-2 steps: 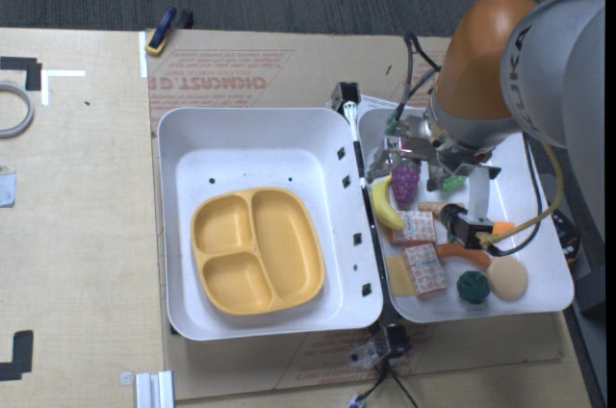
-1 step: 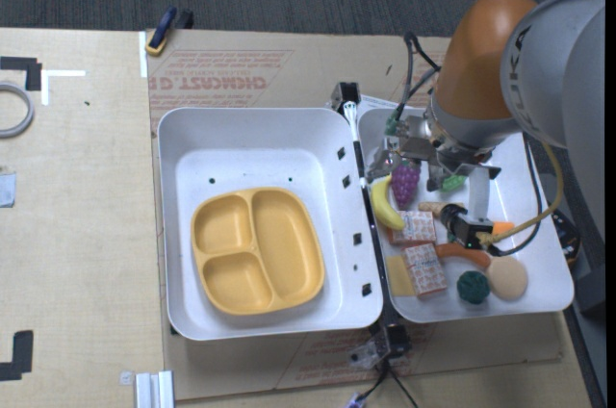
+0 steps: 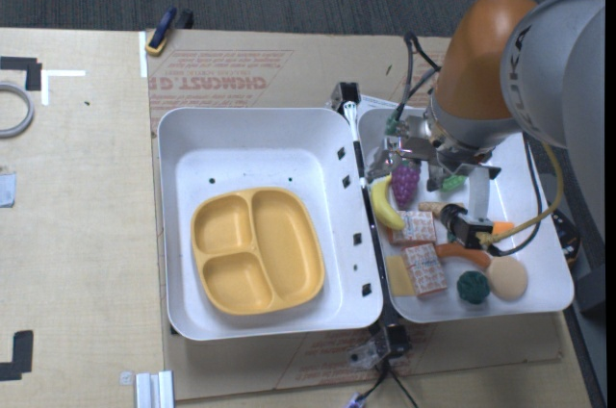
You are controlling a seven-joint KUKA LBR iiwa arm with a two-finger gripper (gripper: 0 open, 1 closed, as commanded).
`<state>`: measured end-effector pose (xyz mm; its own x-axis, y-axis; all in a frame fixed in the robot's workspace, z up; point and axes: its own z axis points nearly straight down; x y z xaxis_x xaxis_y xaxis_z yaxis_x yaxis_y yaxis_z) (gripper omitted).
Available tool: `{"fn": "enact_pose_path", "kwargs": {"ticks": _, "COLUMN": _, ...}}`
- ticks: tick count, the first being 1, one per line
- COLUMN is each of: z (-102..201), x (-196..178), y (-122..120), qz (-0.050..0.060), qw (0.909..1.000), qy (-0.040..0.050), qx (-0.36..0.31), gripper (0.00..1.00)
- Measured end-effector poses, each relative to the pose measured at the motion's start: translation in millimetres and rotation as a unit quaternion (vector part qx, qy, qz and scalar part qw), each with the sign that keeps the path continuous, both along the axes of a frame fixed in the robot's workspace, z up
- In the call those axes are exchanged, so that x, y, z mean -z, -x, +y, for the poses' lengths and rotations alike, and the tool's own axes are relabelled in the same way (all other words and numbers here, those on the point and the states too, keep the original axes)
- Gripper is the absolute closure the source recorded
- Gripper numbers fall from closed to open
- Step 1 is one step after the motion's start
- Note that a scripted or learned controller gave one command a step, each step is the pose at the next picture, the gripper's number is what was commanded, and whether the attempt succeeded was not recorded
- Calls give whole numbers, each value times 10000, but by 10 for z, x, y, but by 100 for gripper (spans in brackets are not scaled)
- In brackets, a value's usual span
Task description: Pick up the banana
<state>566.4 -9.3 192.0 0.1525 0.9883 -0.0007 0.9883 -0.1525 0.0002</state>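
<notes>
Dark grey flooring is seen beyond a pale wooden bench (image 3: 77, 233), on which two shallow white bins are set side by side over a sheet of printed cardboard (image 3: 231, 74).

Over the right bin (image 3: 544, 300) the gripper (image 3: 423, 156) is positioned, hung from the grey arm (image 3: 568, 60) with its orange band (image 3: 486, 55). Whether its fingers are open or closed cannot be told, since they are hidden beneath the wrist and tangled visually with cables. Nothing can be seen to be held.

Just below and to the left of the gripper, the banana (image 3: 385, 204) is found lying in the right bin, close against the bin's left wall, curved and yellow. A bunch of purple grapes (image 3: 405, 180) is seen touching its upper right side. Two speckled, reddish blocks (image 3: 422, 247) are laid below the banana, with a flat yellow piece (image 3: 398, 274) beside the lower one. Further right, a carrot (image 3: 467, 254), a dark green ball (image 3: 473, 287) and a beige egg-shaped item (image 3: 507, 279) are grouped near the bin's front edge.

In the left bin (image 3: 192, 156) a yellow divided plate (image 3: 257, 248) is placed, its three compartments facing up. A blue-handled tool (image 3: 162, 31) is left on the bench behind the bins.
</notes>
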Motion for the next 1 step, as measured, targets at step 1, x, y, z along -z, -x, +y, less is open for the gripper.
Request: {"fn": "enact_pose_path", "kwargs": {"ticks": 1, "z": 0, "x": 0, "y": 0, "qz": 0, "qw": 10000, "qy": 0, "qx": 0, "gripper": 0}}
